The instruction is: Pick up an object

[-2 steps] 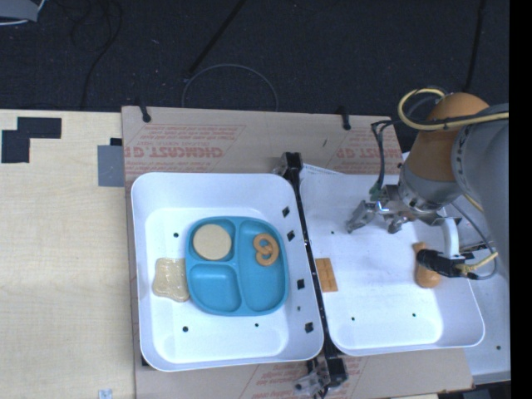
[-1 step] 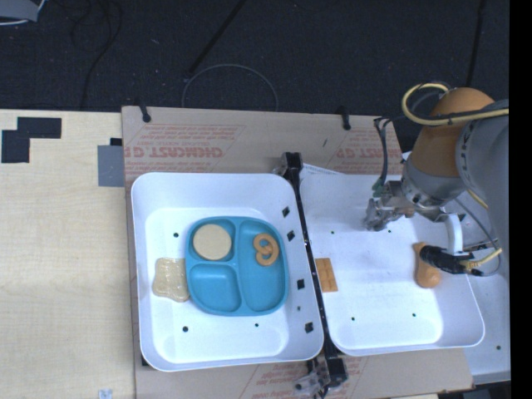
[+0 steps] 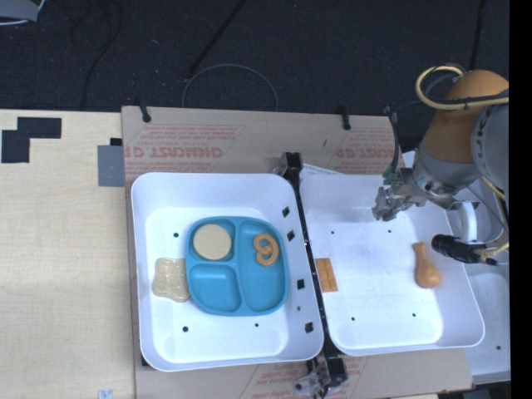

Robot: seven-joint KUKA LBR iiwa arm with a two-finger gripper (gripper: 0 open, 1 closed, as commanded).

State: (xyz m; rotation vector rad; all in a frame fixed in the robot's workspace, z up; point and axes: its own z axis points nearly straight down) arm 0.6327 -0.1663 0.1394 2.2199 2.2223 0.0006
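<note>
The hand is seen at the right bin's 12 o'clock edge, its grip state not readable, while a tan object is lying at 3 o'clock.

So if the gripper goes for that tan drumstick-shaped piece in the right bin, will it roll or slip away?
The drumstick-shaped piece looks rounded with a bulbous end, so a push would probably pivot or roll it. Its smooth look suggests pinching the fat end may squeeze it out; the narrower neck seems safer. It lies near the right bin wall, which may stop it.
</note>
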